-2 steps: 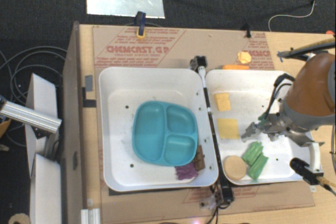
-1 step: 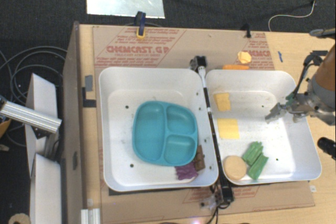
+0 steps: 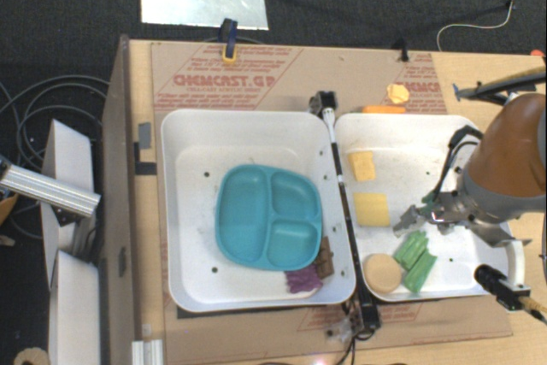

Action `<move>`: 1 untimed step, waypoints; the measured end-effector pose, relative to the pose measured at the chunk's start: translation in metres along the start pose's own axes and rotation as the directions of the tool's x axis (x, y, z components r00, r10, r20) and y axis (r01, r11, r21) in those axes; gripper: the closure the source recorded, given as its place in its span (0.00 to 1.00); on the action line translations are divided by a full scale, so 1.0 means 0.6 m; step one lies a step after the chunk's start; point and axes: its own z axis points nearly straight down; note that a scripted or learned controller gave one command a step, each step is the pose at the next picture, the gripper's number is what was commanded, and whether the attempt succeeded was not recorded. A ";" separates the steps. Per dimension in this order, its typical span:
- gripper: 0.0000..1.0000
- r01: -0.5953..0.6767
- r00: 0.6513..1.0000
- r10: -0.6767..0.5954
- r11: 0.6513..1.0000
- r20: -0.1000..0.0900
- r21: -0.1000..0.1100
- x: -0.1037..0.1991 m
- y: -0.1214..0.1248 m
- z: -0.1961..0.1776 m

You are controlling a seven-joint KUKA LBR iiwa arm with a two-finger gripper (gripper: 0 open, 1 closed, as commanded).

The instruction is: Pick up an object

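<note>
Bench [image 3: 256,77] of brown board fills the middle of the frame and bears 2 shallow white bins side by side. Left bin [image 3: 192,141], at centre left, holds a teal divided plate [image 3: 269,218], and at the plate's lower right corner a purple scrap [image 3: 301,280] lies touching a dark brown piece [image 3: 326,261]. Right bin [image 3: 402,132], at centre right, holds the small things: a pale yellow block [image 3: 371,208] near its middle, a smaller orange-yellow block [image 3: 363,166] just above that, 2 green pieces [image 3: 414,259] lying together lower down, and a tan round disc [image 3: 382,272] touching them on their left.

Arm [image 3: 513,158] comes in from the right edge, its orange band hiding much of the wrist. Gripper [image 3: 420,216] sits low over the right bin, between the pale yellow block and the green pieces; its tips are blurred against the white floor, so whether it is released or clenched I cannot tell, and nothing is seen between them.

Likeliest target, judging by position, is the green pair, just below the tips. To do this step well, centre the fingers across the narrow width of 1 green piece, keep clear of the disc and the bin's lower wall, descend straight, close fully before lifting, and rise vertically so the neighbour is not dragged.
</note>
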 end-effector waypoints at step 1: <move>0.00 -0.004 1.000 0.004 1.000 0.010 -0.016 -0.092 0.114 -0.062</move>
